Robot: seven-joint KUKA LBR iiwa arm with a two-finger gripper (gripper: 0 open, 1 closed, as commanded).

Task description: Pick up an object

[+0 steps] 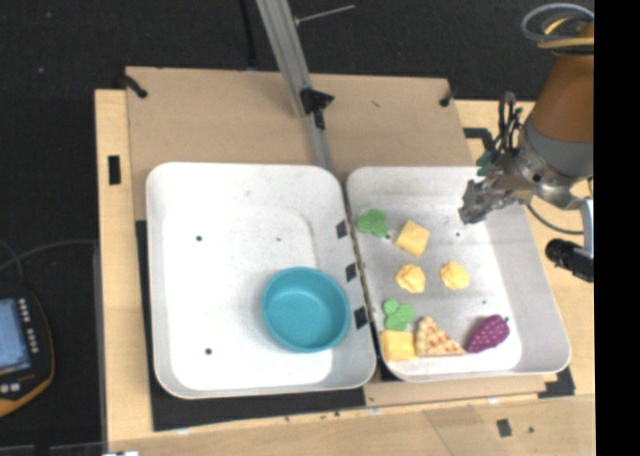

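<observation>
Gripper: we found the gripper (474, 206) hanging over the upper right part of the right bin (530, 244), its dark tip pointing down and to the left.
Jaws: we could not tell whether they stood wide or narrow; the tip read as one dark mass, and we saw nothing between them.
Arm: the arm (562, 109) came in from the right, grey at the wrist with the orange band above it.
Nearest pieces: three pale yellow chunks lay below and left of the tip, apart from it. The yellow block (412, 237) was squarish, the yellow lump (410, 278) sat under it, and the second yellow lump (454, 275) lay just right of that one, closest under the gripper.
Green pieces: a green leafy piece (373, 223) lay by the bin's left wall, and a second green piece (397, 314) lay lower down, touching a yellow cube (398, 345) at the bin's near left corner.
Front row: we noted a pizza slice (436, 338), tan with red spots, just beside the cube, and a purple grape bunch (487, 333) to its right. All of these were well apart from the jaws.
Left bin: the left bin (200, 214) held a teal bowl (305, 308), upright, near its lower right corner.
Bench: both bins sat side by side on the tan bench (200, 114).
</observation>
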